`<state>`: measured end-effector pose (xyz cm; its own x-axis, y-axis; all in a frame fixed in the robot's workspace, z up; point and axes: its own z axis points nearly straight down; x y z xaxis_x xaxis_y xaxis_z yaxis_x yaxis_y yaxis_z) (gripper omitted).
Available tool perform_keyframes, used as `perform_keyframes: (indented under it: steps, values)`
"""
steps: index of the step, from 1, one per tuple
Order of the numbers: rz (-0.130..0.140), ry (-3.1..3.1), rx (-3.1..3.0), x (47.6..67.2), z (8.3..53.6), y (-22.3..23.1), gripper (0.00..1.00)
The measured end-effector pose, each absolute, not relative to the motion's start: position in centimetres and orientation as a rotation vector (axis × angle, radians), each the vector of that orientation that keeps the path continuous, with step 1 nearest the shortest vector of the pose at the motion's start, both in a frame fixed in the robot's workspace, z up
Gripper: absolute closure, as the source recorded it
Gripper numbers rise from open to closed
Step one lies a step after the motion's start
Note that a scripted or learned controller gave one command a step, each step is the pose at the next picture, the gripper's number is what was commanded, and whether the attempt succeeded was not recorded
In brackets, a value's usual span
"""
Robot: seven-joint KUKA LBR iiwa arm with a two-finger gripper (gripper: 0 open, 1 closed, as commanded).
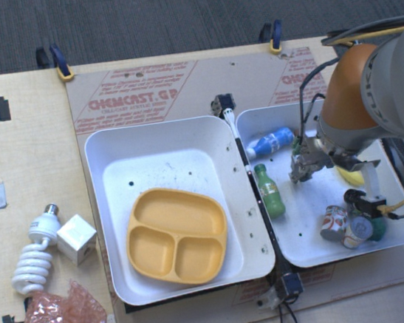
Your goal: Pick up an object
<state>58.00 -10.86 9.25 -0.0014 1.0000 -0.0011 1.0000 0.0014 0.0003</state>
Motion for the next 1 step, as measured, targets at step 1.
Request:
perform_keyframes:
  steps: [1]
  values:
    - [-0.001,2.223,2.218,64.60,9.28,-10.38,0.00]
